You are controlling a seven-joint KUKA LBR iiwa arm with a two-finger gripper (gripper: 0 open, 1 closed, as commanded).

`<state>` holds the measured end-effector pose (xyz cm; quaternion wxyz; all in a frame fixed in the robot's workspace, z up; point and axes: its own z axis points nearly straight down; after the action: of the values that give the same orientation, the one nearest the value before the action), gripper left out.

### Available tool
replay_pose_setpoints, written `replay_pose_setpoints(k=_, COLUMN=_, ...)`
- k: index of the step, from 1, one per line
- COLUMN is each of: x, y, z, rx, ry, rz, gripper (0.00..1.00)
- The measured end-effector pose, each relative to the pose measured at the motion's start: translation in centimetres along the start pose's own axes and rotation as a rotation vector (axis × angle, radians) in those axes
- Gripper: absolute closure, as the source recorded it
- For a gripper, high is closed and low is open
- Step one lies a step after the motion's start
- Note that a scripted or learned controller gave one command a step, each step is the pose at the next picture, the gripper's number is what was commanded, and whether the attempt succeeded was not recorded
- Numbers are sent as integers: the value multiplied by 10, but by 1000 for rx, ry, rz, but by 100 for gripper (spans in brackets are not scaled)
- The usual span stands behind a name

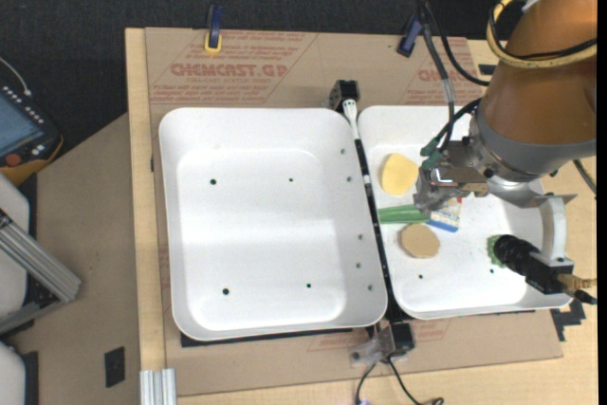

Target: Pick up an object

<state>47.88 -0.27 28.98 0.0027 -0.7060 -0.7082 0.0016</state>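
The right bin (455, 294) holds a yellow rounded piece (398, 174), a green stick (400, 214), a tan round disc (420, 243) and a small blue-and-white item (447, 222). My gripper (437, 192) hangs low over the middle of this bin. It sits just right of the yellow piece and directly above the right end of the green stick and the blue-and-white item. The gripper body hides what lies right beneath it. Nothing is visibly lifted.
The left bin (190, 232) is beside the right one, with a black divider strip (365, 194) between them. Both stand on a cardboard sheet (237, 62) with clips at the back edge. The grey and orange arm covers the right bin's far right side.
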Motion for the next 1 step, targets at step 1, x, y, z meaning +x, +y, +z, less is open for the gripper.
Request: replay_pose_setpoints(k=1, x=34, y=1, z=-96, rx=-18, ry=0, rz=-2, gripper=100)
